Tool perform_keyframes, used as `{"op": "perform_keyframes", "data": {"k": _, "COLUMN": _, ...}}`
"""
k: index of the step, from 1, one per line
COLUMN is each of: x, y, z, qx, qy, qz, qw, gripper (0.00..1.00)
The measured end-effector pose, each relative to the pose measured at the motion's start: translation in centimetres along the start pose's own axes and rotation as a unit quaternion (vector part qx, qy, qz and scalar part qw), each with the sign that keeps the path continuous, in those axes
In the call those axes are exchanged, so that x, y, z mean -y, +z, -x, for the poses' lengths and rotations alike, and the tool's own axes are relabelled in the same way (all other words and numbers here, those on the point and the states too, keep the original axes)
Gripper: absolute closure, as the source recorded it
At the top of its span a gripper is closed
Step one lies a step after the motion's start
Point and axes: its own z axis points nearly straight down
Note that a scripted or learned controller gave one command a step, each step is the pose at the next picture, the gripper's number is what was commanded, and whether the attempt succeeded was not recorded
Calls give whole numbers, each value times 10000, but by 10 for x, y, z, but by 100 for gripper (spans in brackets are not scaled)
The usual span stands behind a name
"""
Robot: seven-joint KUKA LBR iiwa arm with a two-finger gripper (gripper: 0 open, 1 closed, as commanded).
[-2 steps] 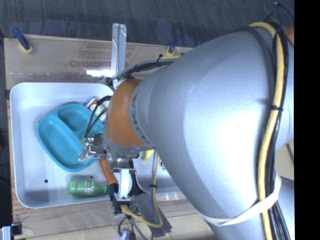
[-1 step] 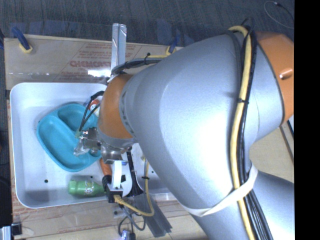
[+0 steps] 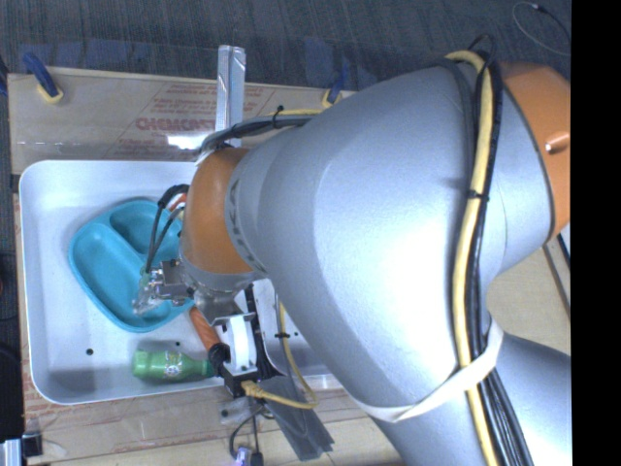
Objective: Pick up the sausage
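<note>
Wooden table (image 3: 97, 100) carries a white bin (image 3: 39, 260) under the big grey arm (image 3: 388, 241). Its hand (image 3: 155, 291) hangs over a teal dish (image 3: 102, 260); clenched or released, I cannot tell. Just beside, the orange sausage (image 3: 201, 326) pokes out from under the wrist, near a green bottle (image 3: 170, 364) lying by the bin's wall.

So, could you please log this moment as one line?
hand over teal dish, left bin | green bottle lying nearby | orange piece, maybe sausage, beside hand | grasp unconfirmed
</note>
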Motion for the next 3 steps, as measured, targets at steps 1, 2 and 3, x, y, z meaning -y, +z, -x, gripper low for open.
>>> {"op": "perform_keyframes", "data": {"k": 1, "x": -29, "y": -54, "z": -32, "qx": -36, "qy": 232, "qz": 51, "qw": 9997, "gripper": 0}}
{"op": "perform_keyframes", "data": {"k": 2, "x": 31, "y": -89, "z": -40, "qx": -36, "qy": 467, "qz": 45, "qw": 9989, "gripper": 0}}
{"op": "perform_keyframes", "data": {"k": 3, "x": 33, "y": -51, "z": 19, "qx": -34, "qy": 810, "qz": 41, "qw": 9967, "gripper": 0}}
